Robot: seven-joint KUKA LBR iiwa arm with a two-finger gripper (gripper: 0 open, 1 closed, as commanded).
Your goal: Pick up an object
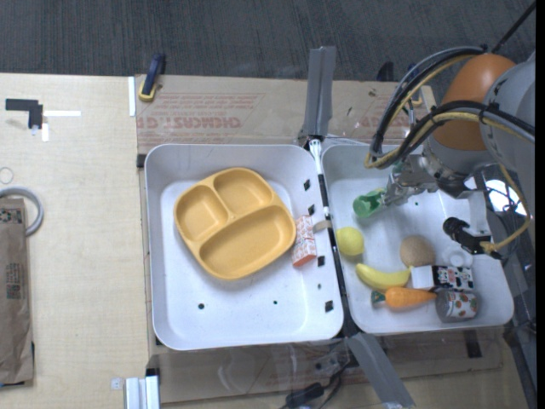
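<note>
1. Green plastic object (368, 204) lies in the right shallow white bin (502, 309), at the claw (393, 192) tip; whether it is gripped cannot be told.
2. Mirrored lettering marks the brown cardboard (204, 109).
3. Left white bin (230, 331) holds a yellow divided plate (234, 222); a round yellow lemon (350, 242), a yellow banana (381, 275) and an orange carrot (409, 297) share the right bin.

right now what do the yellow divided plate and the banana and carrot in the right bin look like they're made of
Yellow divided plate: apparently moulded plastic, matte, one even colour with soft rounded compartment rims. Banana and carrot: probably plastic toy food, going by their smooth, uniform, saturated colour; the view is too coarse to rule out rubber or foam.
</note>
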